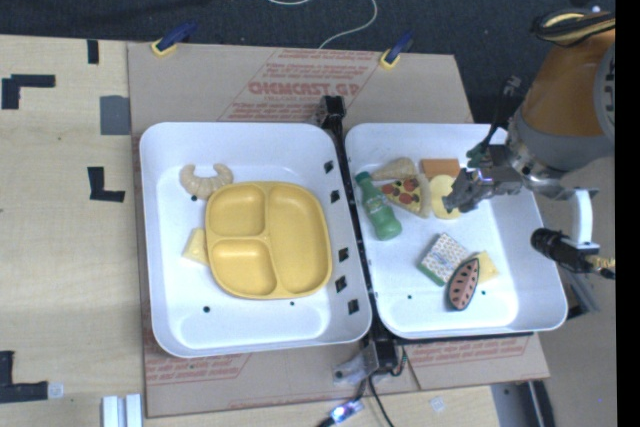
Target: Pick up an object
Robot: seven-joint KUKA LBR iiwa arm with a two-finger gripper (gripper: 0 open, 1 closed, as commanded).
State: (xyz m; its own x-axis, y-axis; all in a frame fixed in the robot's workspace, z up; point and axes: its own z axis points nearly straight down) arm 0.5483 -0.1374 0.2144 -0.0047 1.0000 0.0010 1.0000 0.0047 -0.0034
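My gripper hangs low over the upper right part of the right bin, right beside a yellow toy piece and touching or just above it. An orange block lies just behind that piece. Further left are a pizza slice and a green bottle lying near the bin's left wall. Toward the front lie a speckled square cracker, a dark red oval toy and a small yellow wedge.
The left bin holds a yellow divided plate, a croissant behind it and a yellow wedge at its left. The grey arm with its orange band comes in from the right. A white cable lies behind the bins.
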